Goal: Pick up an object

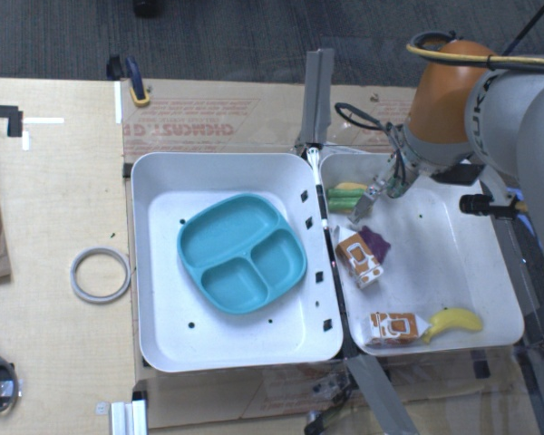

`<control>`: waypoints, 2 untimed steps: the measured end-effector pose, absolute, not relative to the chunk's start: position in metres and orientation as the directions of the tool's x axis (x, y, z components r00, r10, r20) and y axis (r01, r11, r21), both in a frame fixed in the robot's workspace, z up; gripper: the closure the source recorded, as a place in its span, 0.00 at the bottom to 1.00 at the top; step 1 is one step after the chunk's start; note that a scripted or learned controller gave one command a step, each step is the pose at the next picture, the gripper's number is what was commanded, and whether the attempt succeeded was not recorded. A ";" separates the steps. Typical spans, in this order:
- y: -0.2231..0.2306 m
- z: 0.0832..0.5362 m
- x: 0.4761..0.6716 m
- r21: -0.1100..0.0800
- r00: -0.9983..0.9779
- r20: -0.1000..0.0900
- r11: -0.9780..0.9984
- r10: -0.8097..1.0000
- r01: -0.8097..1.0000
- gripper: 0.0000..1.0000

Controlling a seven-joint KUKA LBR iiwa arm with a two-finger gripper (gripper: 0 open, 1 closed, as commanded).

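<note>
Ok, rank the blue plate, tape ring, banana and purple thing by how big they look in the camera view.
1. blue plate, by far
2. tape ring
3. banana
4. purple thing, partly hidden by a small carton, so its full size is unsure

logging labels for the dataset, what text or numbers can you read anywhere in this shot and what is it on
Red print on the cardboard sheet behind the bins: reversed and blurred, not readable.
Small carton in the right bin: printed pictures, wording too small to read.
Second carton beside the banana: wording too small to read.
No legible numbers or signs.
</note>
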State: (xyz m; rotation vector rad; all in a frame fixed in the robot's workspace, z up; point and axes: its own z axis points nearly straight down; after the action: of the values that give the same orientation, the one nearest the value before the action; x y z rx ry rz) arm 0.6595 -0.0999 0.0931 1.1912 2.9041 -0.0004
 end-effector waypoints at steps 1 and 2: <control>-0.101 0.104 0.661 0.003 -0.711 -0.007 0.711 0.703 0.703 1.00; -0.118 0.093 0.643 0.001 -0.876 -0.003 0.876 0.482 0.482 1.00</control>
State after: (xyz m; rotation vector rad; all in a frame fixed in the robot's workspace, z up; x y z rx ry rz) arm 0.6431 -0.1185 0.0931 0.7802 3.0399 0.0002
